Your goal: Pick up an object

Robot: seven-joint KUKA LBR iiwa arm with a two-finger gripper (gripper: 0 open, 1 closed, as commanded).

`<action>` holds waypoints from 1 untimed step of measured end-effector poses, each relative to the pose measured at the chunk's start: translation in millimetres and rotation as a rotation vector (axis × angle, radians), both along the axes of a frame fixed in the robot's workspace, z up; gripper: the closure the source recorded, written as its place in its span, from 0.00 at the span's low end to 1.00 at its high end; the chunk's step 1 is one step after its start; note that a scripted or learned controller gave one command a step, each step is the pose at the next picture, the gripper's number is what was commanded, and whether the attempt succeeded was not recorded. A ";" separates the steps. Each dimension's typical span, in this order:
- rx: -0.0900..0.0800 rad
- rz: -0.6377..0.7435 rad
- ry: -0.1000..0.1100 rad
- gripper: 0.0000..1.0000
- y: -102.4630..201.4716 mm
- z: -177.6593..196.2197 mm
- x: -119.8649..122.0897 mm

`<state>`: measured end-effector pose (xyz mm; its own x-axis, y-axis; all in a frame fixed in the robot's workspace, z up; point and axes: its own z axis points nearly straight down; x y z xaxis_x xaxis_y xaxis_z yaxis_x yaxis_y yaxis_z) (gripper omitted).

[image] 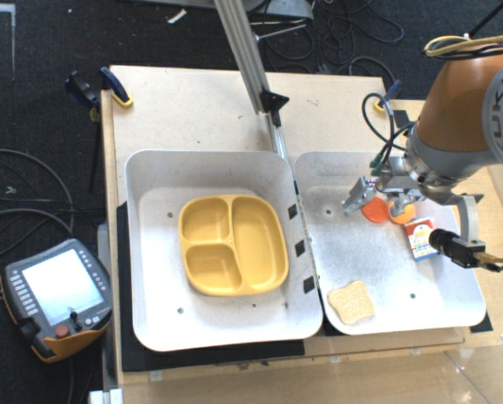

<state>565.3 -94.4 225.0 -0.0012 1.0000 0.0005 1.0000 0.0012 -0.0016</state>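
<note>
Two shallow white bins sat side by side on the bench (193, 99). The left bin (150, 310) held a yellow divided plate (233, 244) with three compartments, lying flat near the bin's middle. The right bin (453, 301) held the loose things: a slice of toast (352, 302) near its front left corner, an orange round object (374, 210) toward its far edge, a second smaller orange piece (399, 215) just beside it, and a small carton (420, 239) near the bin's right edge. The carton was white with red and blue print and a small picture on its face; its lettering was too small to read.

The grey arm with its orange band (462, 91) reached over the far right corner of the right bin. The gripper (371, 194) hung low over the far part of that bin, right at the orange round object. One grey finger (355, 197) angled down to the left of the object, touching or very nearly touching its edge. Whether the fingers were spread or pinched could not be told, and nothing was clearly seen between them.

On the floor beside the bench's front left corner lay a control pendant (54, 297) with a pale blank screen and an orange rim. A slanted metal post (243, 49) rose from the bench's far side, between the bins.
</note>
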 end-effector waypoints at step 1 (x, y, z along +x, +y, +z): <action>0.000 -0.001 0.000 0.00 0.0 0.1 0.0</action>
